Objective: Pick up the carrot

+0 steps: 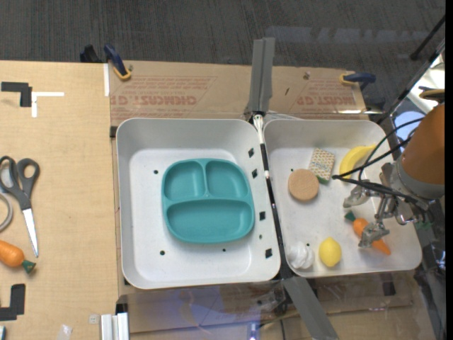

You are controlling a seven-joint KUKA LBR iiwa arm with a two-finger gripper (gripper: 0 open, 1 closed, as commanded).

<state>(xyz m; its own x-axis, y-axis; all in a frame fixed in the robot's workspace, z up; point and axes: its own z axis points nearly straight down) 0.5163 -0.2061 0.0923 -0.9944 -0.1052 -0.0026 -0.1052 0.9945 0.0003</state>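
A wooden bench under dark carpeted floor carries flattened cardboard and two shallow white bins side by side; the left bin (134, 211) holds a teal divided plate (208, 200), and the right bin (283, 137) holds the clutter. The carrot (362, 227) lies near that bin's front right corner, an orange piece partly hidden by the gripper (374, 234), which hangs right over it with its metal fingers straddling or touching the carrot; whether they have closed on it I cannot tell, since the fingers blur into the orange. A lemon (330, 252) sits just beside to the left, a white crumpled object (300, 256) beyond it, a banana (356, 159), a round cork disc (304, 185) and a speckled sponge (322, 163) further back. The risk, as I judge it, is a glancing pinch: the carrot is small and tapered, so it could squirt sideways toward the lemon or against the bin wall
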